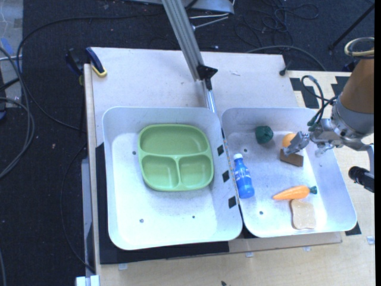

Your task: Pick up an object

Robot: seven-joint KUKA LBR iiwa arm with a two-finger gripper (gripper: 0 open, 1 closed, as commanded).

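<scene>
**Crowded grasp at the right bin's far side**

The end effector (302,140) sits low over the right bin (333,186), its tips right at a small brown block (292,158) with an orange ball (289,139) touching beside it. Whether it is wide or narrow, I cannot tell. Likely risk: the tips straddle both items, or nudge the ball away and close on nothing. The green ball (264,134) lies just beyond, the blue bottle (242,176) farther off, and the toy carrot (293,192) and bread slice (303,214) nearer the camera.
</scene>
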